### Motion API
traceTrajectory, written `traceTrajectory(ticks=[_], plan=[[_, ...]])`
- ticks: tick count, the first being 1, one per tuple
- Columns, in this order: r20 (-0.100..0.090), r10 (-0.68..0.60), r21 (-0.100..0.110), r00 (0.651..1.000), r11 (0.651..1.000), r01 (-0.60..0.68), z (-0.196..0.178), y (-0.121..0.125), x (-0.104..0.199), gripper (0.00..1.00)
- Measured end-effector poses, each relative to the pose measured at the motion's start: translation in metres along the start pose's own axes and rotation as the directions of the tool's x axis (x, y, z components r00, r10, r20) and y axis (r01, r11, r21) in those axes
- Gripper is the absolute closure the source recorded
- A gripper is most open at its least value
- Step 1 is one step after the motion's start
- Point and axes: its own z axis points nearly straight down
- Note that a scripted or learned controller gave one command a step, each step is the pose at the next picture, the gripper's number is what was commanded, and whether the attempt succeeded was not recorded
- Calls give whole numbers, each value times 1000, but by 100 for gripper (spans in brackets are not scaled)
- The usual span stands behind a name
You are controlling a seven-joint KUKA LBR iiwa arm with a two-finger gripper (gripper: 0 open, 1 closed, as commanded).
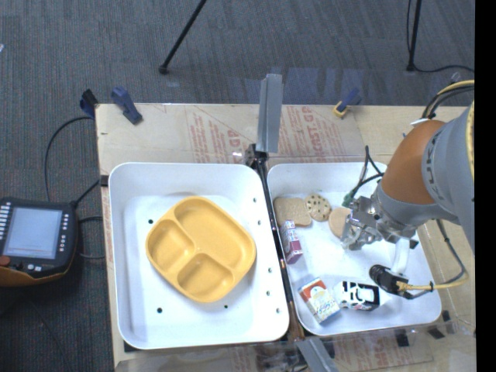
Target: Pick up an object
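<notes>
1. The tool (358,231) is a small dark cluster under the wrist; its fingers are too small and shadowed to separate.
2. The tan round piece (339,222) in the right bin (431,289) is partly covered by the tool, so its full outline is hidden.
3. The arm (434,169) is cut off by the frame's right side above the orange band.
4. The printing on the small carton (321,299) and on the black-and-white packet (359,294) is too blurred to read.
5. The narrow pink-and-white item (292,239) beside the bin divider is perhaps a wrapped bar; its label cannot be made out.
6. The counter (194,130) runs off the bottom edge.
</notes>
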Motion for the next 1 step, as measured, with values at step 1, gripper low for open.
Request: traceTrajectory(ticks=[1], plan=[[0, 427, 5, 904, 904, -427, 1, -17, -44, 100]])
